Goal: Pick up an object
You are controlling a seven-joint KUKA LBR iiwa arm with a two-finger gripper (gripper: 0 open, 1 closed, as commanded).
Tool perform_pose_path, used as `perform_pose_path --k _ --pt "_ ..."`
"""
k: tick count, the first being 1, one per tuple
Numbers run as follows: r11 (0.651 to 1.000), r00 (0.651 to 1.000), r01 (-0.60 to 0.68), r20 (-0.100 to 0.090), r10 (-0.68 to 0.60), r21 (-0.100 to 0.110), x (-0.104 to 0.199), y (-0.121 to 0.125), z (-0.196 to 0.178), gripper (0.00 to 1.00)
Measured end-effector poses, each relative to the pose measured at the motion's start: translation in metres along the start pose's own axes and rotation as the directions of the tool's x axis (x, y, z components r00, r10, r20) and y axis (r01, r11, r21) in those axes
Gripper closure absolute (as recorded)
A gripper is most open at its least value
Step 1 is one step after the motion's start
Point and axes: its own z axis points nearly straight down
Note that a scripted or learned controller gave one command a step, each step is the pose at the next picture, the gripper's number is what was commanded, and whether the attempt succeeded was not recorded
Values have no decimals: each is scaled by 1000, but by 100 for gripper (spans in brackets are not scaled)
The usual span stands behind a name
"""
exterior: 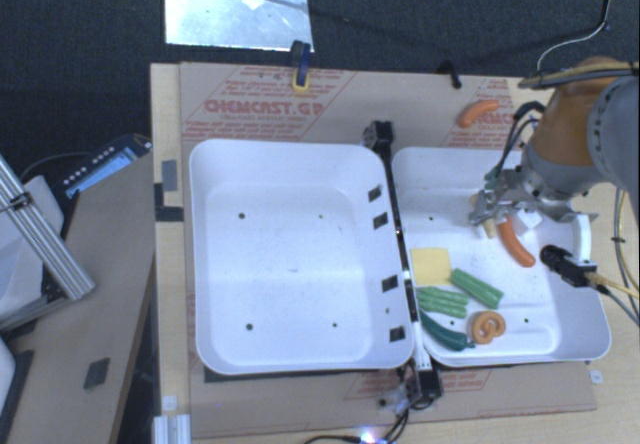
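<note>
My gripper (pixel 497 211) hangs low over the back of the right bin (pixel 590 327), below the grey arm with its orange band (pixel 567 127). An orange sausage-shaped piece (pixel 518 243) lies slantwise just to the gripper's front right, touching or nearly touching it. Further forward in the same bin are a yellow square slice (pixel 432 265), three green bean-like pieces (pixel 476 288) (pixel 442 300) (pixel 446 331) and an orange ring (pixel 488 326).
The left bin (pixel 215 262) sits beside the right one, with black clips (pixel 388 222) along the shared edge. A second orange sausage (pixel 478 113) lies on the cardboard behind the right bin. A black cable connector (pixel 563 265) hangs over the bin's right side.
</note>
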Motion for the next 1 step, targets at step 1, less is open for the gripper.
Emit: perform_pose_path --k 1 --pt "1000 1000 -6 8 6 -14 -49 -32 -154 100"
